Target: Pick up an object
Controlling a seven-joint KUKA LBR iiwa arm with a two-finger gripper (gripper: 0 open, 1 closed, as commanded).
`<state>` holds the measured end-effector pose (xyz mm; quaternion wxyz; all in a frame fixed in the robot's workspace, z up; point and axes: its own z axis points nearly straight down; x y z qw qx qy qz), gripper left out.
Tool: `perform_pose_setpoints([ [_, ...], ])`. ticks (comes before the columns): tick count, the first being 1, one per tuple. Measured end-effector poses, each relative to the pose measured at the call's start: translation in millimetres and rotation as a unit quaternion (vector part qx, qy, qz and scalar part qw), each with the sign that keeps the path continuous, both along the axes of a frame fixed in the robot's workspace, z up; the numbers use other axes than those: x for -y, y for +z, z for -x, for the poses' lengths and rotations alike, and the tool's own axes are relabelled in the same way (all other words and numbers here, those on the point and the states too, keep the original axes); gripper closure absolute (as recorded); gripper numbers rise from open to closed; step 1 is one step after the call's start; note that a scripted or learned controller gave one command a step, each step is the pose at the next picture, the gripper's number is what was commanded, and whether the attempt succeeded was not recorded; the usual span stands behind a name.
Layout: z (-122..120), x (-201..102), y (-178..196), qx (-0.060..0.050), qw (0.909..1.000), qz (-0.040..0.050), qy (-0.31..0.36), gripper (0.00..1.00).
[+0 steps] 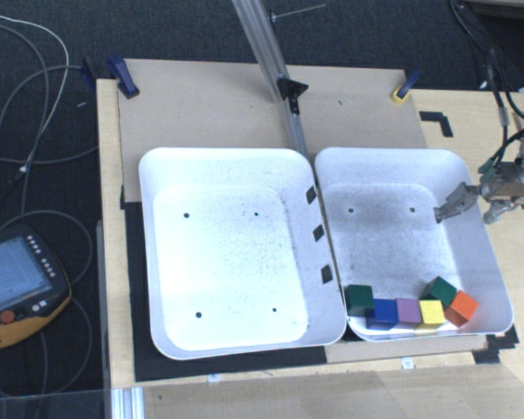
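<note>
Camera view puts the claw (472, 201) at the right edge of the frame, over the right bin's (393, 168) upper rim; whether it is open I cannot tell, and it holds nothing visible. Blocks (408, 308) sit untouched along the bin's lower edge, so picking remains undone.

One fixed camera looks down at a slant on the worktop (244, 103), both white bins (227, 168) in frame.
</note>
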<state>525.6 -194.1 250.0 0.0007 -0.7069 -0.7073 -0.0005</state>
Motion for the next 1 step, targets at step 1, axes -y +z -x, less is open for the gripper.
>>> perform_pose_setpoints([
  [1, -20.9, -59.1, -120.8, -0.005, 1.0000, -0.0019, 0.002, 0.00],
])
